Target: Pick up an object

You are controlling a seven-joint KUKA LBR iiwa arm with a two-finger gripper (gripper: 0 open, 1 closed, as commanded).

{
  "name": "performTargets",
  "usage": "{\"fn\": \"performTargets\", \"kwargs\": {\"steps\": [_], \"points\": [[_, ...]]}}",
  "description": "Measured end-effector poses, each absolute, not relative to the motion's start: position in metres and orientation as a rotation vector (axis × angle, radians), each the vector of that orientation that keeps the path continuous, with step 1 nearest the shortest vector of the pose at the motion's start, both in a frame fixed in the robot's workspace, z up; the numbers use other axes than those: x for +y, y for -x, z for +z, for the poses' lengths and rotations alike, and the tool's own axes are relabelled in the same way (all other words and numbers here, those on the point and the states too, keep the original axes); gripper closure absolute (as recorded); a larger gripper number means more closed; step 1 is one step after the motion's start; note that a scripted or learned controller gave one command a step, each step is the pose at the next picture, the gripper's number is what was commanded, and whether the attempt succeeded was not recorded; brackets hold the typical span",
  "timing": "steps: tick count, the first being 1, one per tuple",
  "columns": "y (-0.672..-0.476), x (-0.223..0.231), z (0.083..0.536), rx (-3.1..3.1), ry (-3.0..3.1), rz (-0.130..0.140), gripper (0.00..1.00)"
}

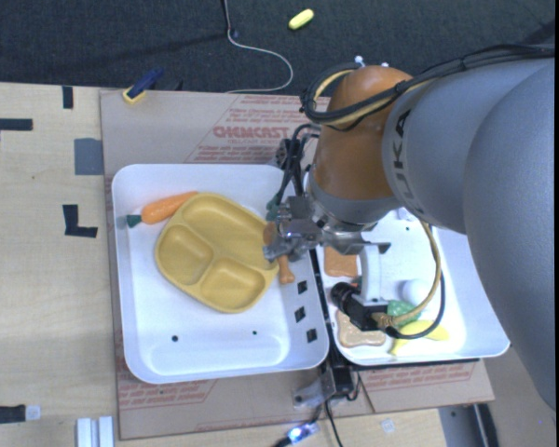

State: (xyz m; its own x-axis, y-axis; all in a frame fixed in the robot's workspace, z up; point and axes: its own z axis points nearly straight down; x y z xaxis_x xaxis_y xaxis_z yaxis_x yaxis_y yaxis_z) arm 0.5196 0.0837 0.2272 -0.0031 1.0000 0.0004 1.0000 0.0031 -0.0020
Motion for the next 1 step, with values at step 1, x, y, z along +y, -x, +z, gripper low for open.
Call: {"fn": "performTargets", "kwargs": {"steps": [1], "points": [[-0.5155, 0.0812, 0.2322, -2.222, 2.217, 0.003, 1.00]]}}
